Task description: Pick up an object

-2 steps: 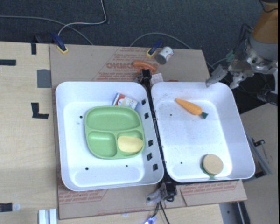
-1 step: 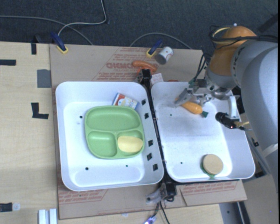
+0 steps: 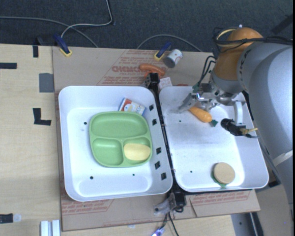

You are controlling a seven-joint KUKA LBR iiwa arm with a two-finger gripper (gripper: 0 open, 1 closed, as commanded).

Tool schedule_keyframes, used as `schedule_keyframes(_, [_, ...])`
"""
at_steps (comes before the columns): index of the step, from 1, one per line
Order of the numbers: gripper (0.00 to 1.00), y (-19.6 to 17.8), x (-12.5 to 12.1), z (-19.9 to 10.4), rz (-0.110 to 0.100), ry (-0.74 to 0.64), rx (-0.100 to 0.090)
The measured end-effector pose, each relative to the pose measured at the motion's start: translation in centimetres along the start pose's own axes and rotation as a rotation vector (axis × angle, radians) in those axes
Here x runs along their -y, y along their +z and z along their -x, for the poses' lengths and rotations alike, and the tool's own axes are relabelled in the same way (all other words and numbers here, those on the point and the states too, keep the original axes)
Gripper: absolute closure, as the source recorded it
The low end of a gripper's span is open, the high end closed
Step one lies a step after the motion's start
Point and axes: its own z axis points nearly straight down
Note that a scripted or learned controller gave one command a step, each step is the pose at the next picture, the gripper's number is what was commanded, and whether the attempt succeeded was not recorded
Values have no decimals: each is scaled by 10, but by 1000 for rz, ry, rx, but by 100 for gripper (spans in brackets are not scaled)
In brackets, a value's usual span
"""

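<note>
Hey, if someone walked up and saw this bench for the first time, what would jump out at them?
Probably the big green divided plate in the left bin, with a pale yellow lump sitting in its lower right compartment. Next, the grey arm reaching in from the right, its pincer low over the right bin beside a small orange carrot. A round tan disc lies near that bin's front edge.

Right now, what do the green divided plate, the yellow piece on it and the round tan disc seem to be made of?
Green divided plate: likely moulded plastic, matte, with an even colour and soft rounded ridges. Yellow piece: smooth, slightly glossy, probably plastic or rubber toy food. Round tan disc: flat and dull, perhaps wood or cork, though the view leaves that open.
</note>
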Motion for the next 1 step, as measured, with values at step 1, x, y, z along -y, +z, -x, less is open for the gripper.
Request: schedule_keyframes(1, [100, -10, 0, 0, 0, -1, 1])
